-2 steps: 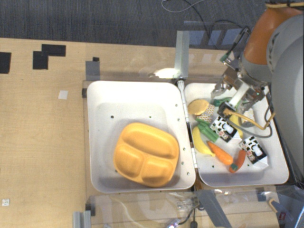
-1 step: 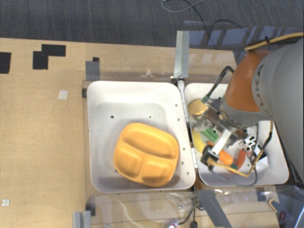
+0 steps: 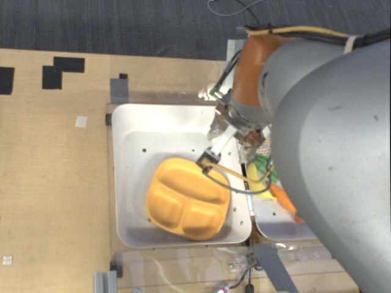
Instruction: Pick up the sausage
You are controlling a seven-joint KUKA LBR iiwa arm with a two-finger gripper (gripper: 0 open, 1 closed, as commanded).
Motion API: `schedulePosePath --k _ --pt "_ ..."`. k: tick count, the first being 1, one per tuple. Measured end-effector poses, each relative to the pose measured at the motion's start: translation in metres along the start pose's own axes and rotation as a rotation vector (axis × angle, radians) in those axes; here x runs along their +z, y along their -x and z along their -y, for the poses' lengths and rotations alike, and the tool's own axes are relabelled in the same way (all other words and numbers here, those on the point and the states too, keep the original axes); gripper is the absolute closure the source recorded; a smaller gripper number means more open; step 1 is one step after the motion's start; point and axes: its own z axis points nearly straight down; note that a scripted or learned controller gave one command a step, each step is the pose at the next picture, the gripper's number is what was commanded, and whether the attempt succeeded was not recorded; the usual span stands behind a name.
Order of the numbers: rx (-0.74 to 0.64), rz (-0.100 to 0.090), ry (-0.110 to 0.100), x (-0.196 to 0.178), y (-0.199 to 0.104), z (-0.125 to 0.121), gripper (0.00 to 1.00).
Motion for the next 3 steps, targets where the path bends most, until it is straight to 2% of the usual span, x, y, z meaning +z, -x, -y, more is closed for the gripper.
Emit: schedulePosePath --k 1,2,3 --pt "0.116 0.000 -0.001 0.035 0.049 0.096 0.00" --pt "0.307 0.000 0.000 0.026 0.006 0.052 0.00" --pt "0.295 -0.002 -0.001 0.016 0.004 0.052 1.00"
